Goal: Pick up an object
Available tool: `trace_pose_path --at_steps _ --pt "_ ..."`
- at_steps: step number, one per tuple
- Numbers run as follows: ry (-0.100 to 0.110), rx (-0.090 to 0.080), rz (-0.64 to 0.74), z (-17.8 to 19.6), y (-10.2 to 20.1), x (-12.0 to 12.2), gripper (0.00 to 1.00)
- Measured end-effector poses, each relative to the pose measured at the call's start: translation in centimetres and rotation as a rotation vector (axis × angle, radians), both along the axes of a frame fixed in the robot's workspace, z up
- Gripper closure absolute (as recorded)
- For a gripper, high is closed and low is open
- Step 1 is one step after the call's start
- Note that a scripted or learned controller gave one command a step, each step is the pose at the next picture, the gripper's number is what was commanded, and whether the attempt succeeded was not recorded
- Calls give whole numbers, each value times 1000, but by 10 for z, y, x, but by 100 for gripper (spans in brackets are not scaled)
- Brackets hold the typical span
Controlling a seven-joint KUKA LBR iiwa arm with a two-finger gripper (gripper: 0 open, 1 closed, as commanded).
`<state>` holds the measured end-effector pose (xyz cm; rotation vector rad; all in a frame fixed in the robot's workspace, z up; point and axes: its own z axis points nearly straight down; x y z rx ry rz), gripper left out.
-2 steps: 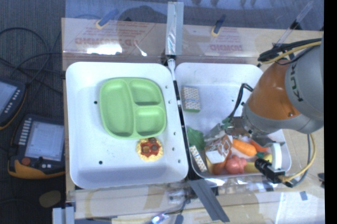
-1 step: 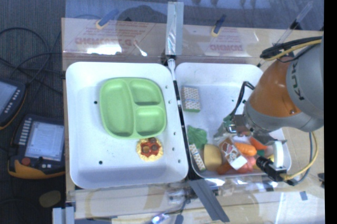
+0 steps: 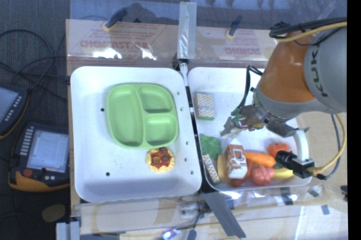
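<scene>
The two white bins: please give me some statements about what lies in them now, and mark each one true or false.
1. The green divided plate lies in the left bin. True.
2. The small pizza toy rests on top of the green plate. False: it lies on the bin floor, just below the plate in the view.
3. The carrot lies in the right bin. True.
4. The end effector hangs over the left bin. False: it is over the right bin.
5. The right bin holds several things crowded along its near side. True.
</scene>
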<state>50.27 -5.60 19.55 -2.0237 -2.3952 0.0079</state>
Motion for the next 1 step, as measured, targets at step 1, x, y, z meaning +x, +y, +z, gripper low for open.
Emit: trace_pose_path --at_steps 1 --pt "0 0 0 0 0 0 0"
